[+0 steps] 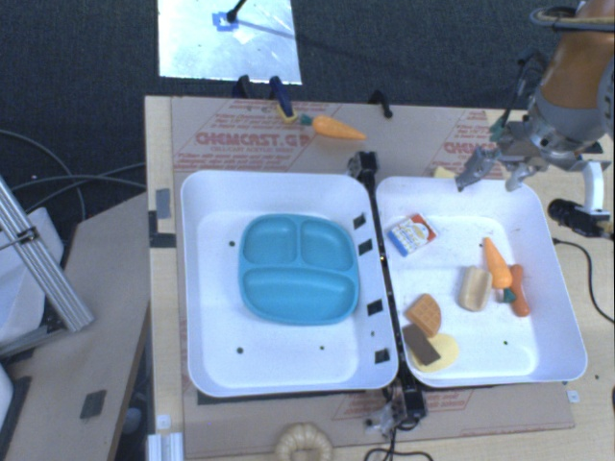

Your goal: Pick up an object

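A: Two white bins, camera view. Left bin (pixel 207 353) contents?

B: One blue divided plate (pixel 298 267), central.

A: Right bin (pixel 538 353)?

B: Small printed packet (pixel 410 234) near the divider; beige block (pixel 474 288) touching an orange carrot (pixel 496 263) and a red-orange piece (pixel 520 291); brown cookie (pixel 424 314) just above a dark piece on a yellow disc (pixel 430 350).

A: Gripper (pixel 498 173)?

B: Above the right bin's far rim, fingers spread apart, nothing between them. Nothing obstructs the items below.

A: Outside the bins?

B: Second carrot (pixel 335 129) on the cardboard behind.

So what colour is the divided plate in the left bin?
Light blue divided plate, clearest in the camera view.
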Action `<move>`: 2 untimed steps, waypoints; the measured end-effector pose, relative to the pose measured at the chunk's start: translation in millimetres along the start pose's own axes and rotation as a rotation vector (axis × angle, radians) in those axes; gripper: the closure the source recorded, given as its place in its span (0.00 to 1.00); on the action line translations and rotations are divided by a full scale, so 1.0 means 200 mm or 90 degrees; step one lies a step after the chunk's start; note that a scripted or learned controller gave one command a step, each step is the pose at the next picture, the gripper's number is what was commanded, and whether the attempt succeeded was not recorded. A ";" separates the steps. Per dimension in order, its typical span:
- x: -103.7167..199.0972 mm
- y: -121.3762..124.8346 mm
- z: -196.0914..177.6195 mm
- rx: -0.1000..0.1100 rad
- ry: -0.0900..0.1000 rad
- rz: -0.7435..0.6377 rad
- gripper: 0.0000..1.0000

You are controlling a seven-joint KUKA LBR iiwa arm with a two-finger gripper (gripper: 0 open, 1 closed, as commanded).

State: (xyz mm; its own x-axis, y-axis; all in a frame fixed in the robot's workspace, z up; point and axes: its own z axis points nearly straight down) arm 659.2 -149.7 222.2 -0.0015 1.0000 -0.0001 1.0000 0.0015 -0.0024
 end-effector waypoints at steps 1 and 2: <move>0.01 -0.03 0.22 -0.001 0.000 0.000 0.00; 0.03 -0.02 0.43 -0.001 0.000 -0.002 0.00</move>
State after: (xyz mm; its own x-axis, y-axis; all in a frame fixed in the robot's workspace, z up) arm 654.3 -142.8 136.3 -0.0049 1.0000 -0.0001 1.0000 0.0049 -0.0014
